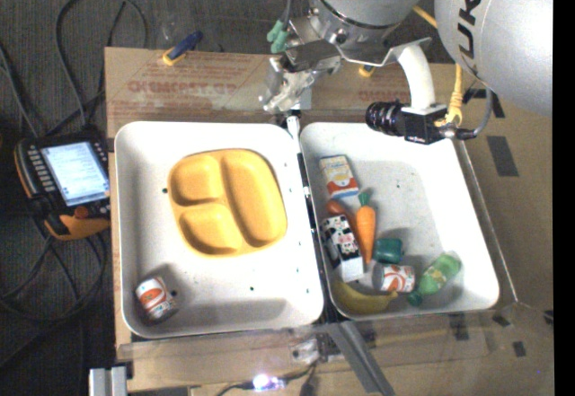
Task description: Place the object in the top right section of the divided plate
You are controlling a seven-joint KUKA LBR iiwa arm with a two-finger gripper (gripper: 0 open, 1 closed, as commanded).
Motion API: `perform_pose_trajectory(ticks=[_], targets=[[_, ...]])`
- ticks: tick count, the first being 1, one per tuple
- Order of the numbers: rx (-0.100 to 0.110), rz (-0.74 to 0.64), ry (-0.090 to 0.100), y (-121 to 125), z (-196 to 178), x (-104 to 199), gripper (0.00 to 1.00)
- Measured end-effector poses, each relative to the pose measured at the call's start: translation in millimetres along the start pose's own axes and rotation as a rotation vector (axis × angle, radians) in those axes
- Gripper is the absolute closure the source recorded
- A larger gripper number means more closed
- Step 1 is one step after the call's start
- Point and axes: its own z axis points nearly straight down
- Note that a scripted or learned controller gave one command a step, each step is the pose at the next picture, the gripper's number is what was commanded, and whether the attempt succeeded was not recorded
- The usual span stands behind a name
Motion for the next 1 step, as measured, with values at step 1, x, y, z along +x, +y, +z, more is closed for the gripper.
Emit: perform_pose_trajectory(ticks=[1], targets=[[-0.001,-0.113,0.0,2.4,-0.2,-43.0,1.0]])
